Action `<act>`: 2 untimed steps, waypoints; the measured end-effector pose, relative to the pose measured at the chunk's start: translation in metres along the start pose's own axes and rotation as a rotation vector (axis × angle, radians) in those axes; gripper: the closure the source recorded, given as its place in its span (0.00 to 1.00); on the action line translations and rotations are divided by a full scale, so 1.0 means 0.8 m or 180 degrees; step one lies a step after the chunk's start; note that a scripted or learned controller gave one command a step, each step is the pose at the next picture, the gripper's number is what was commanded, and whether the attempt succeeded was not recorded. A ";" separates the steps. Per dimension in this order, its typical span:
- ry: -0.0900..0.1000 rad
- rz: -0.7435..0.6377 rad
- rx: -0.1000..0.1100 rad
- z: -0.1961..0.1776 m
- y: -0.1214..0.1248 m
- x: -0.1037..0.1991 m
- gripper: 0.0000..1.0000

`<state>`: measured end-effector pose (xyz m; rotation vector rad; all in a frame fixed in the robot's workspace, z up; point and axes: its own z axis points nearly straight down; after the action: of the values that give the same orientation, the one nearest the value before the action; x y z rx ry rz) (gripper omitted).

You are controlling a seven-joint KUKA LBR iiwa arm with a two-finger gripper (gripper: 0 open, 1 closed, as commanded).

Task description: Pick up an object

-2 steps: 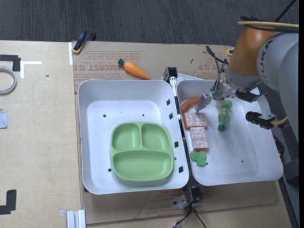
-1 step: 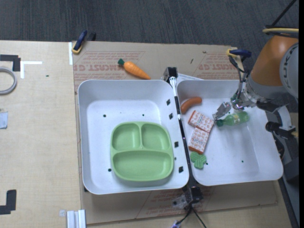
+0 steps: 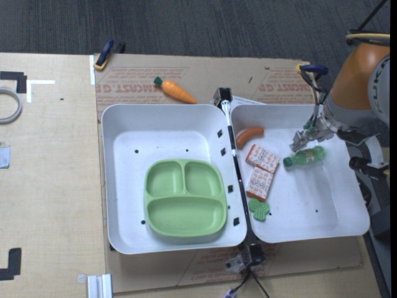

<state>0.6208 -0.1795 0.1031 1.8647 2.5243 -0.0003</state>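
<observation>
- We see the gripper (image 3: 302, 139) just above the green bottle (image 3: 304, 158) in the right bin (image 3: 310, 225); we cannot tell its opening.
- The left bin (image 3: 124, 141) holds a green divided plate (image 3: 185, 197).

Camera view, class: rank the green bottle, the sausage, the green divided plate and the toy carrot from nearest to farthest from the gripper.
From the gripper, in the right bin:
1. Green bottle, lying just below the gripper in that bin.
2. Sausage, at the same bin's upper left.
3. Toy carrot, outside the bins, on the cardboard above the left one.
4. Green divided plate, in the left bin.
</observation>
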 end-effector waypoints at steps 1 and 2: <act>0.0000 0.0001 0.0001 0.000 0.000 0.000 0.00; 0.0003 -0.0111 -0.0001 -0.026 0.064 0.044 0.00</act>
<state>0.6593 -0.1304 0.1242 1.8208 2.5569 0.0010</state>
